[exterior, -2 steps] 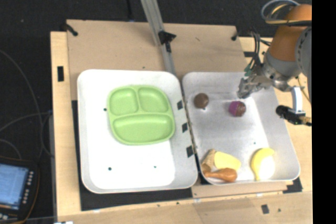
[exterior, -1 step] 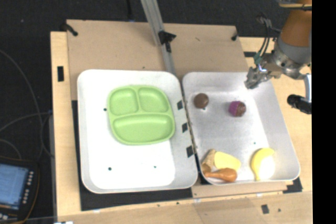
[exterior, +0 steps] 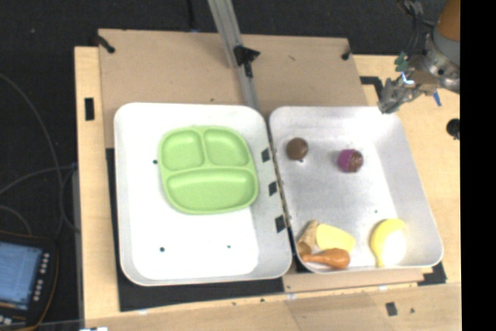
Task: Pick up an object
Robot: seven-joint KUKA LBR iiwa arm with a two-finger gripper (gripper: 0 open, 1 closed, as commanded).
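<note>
The right bin [exterior: 387, 167] holds a brown round object [exterior: 297, 149], a purple round object [exterior: 350, 160], a yellow lemon-like object [exterior: 388, 239], and a yellow wedge [exterior: 335, 236] with an orange carrot-like piece [exterior: 329, 258] beside it at the near edge. My gripper [exterior: 394, 95] hangs at the far right corner of the right bin, just outside its rim, away from all of the objects. Nothing shows between its fingers.
The left bin [exterior: 139, 229] holds a green divided plate [exterior: 208, 170]. A metal pole [exterior: 221, 4] slants up from between the bins. The wooden bench [exterior: 310, 58] surrounds both bins, and a tablet [exterior: 23, 275] lies at the lower left.
</note>
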